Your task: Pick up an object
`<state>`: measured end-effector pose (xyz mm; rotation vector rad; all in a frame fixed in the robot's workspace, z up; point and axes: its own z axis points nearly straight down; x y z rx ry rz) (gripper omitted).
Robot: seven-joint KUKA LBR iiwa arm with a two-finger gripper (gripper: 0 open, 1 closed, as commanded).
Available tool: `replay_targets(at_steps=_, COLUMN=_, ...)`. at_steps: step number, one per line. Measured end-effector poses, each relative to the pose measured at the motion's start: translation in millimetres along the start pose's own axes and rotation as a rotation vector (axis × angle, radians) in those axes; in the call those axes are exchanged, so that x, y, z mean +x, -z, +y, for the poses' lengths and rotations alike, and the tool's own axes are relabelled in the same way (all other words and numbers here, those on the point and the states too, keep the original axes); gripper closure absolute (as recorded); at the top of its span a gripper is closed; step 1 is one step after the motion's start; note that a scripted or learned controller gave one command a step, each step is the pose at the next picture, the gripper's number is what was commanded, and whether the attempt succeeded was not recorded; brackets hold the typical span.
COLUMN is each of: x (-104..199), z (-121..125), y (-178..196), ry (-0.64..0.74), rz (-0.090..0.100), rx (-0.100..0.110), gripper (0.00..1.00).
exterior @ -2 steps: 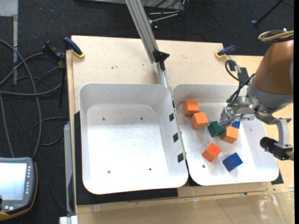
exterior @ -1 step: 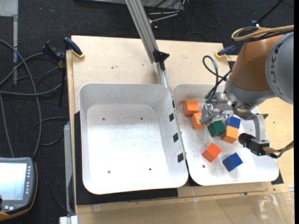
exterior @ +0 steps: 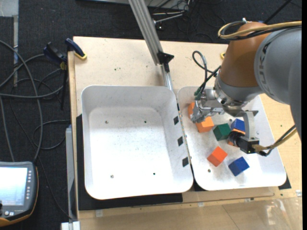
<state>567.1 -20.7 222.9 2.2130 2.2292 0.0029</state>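
Speckled glossy white bins [exterior: 127, 143], perhaps plastic; pale wooden bench [exterior: 120, 56]; matt coloured blocks [exterior: 217, 155]

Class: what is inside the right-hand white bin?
Inside the right bin: two orange blocks, a blue block and a green block. The arm hides the bin's far part.

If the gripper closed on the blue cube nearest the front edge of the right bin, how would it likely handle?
The blue cube looks rigid with flat faces, so it would probably sit steady between fingers and slide rather than roll if pushed. It seems small and likely light. It lies apart from the orange cube, near the right white bin's front rim, so a nudge might trap it there.
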Motion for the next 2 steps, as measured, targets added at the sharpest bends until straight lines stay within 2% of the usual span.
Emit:
replay_targets(at_steps=1, x=54.9, z=29.1, y=-1.6, ry=0.001, rz=0.001, rx=-0.001, gripper=1.0)
replay_targets(at_steps=2, x=103.6, z=47.0, y=18.7, ry=0.0, rz=0.001, rx=-0.002, gripper=1.0)
